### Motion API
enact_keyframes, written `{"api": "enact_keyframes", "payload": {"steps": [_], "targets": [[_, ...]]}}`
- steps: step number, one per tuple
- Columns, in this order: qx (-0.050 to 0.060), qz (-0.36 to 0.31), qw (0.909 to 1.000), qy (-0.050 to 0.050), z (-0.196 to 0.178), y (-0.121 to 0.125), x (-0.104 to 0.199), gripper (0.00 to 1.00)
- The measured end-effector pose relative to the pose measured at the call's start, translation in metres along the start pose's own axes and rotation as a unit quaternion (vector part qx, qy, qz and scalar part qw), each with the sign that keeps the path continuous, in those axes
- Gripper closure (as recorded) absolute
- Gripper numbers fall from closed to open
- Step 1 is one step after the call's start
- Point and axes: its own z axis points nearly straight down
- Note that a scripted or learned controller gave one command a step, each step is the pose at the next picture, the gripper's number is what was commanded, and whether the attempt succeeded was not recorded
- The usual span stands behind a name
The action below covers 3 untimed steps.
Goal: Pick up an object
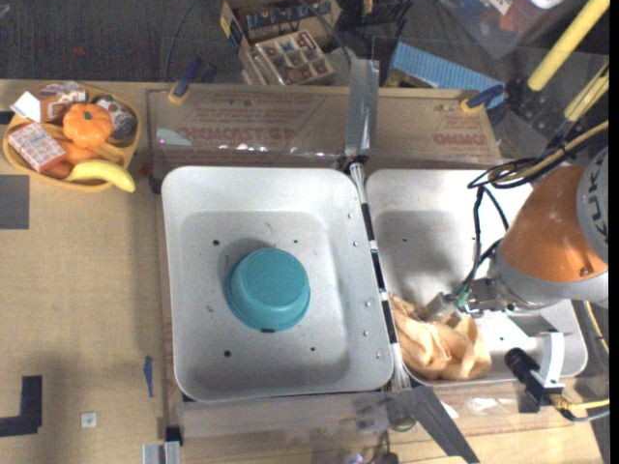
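Camera view: the fixed camera looks down at a slant on a tan wooden table (77,288) bearing two shallow white bins side by side.
Left bin: the left shallow white plastic bin (193,201) holds an upturned teal round plastic bowl (269,289) near its middle; the bowl stands alone, well apart from the arm.
Right bin: the right shallow white plastic bin (416,196) holds a crumpled tan cloth (437,344) bunched in its near-left corner, against the wall shared with the left bin.
Arm: the grey arm with the orange band (553,235) reaches in from the right and leans over the right bin.
Tool: the tool (453,304) sits low, at the upper edge of the cloth; whether it is wide or narrow cannot be told, since the wrist hides that part; nothing is plainly seen in its grip.
Table corner: a shallow yellow dish of toy food (68,138) with an orange pumpkin and a banana sits at the far left, outside both bins.
Step in hand: likely the approach or the descent onto the cloth; no lift is evident.
Next move: it calls for a firm pinch on a raised fold of the cloth, then a straight rise clear of the bin wall; a soft cloth may slip out.
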Motion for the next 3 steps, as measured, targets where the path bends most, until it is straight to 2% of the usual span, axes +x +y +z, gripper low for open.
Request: {"api": "enact_keyframes", "payload": {"steps": [1,2,3], "targets": [[-0.001,0.002,1.0,0.002,-0.01,0.0,-0.001,1.0],[-0.001,0.003,1.0,0.001,-0.01,0.0,-0.002,0.0],[0.003,0.065,0.9979,0.002,0.001,-0.006,-0.033,0.0]]}}
